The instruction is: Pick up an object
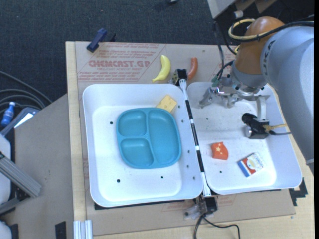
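Gripper [217, 101] spread open, nothing held, above the right bin [279, 180]
Nearest it, toward the camera, a red block [219, 151] is seen on the bin floor; a yellow block [167, 103] is set to its left across the divider; a small packet [250, 164] is laid furthest off

I see my arm [294, 59] as a fat, smooth grey tube, with a rounded orange band [256, 39] above the wrist and a small silvery gripper [219, 98].
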Controlling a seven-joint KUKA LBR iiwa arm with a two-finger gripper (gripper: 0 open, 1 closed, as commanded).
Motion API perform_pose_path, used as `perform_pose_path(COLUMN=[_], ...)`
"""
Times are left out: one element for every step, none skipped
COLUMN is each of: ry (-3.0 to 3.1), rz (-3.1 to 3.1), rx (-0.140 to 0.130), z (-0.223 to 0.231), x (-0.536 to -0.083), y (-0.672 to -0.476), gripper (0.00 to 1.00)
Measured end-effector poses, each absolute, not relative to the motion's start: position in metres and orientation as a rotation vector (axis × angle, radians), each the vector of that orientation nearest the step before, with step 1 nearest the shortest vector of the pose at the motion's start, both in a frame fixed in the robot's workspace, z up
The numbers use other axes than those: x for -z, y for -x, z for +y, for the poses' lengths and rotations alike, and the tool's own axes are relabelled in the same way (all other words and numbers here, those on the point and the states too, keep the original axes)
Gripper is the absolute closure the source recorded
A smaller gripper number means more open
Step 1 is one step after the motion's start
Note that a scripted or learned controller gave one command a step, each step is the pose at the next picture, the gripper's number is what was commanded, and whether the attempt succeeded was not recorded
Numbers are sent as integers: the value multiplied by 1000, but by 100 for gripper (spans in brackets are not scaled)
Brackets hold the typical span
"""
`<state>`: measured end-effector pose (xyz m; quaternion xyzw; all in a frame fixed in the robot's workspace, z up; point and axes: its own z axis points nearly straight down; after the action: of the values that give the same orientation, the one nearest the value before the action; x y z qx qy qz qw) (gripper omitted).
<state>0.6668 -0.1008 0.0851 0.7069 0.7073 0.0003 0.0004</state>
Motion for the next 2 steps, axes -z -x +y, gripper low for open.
perform_pose_path(ry=[-2218, -2218], rz=[2220, 2221], rx=[-2, -1], z=[-101, -101], x=[-95, -95], y=[-667, -667], gripper=[100, 0])
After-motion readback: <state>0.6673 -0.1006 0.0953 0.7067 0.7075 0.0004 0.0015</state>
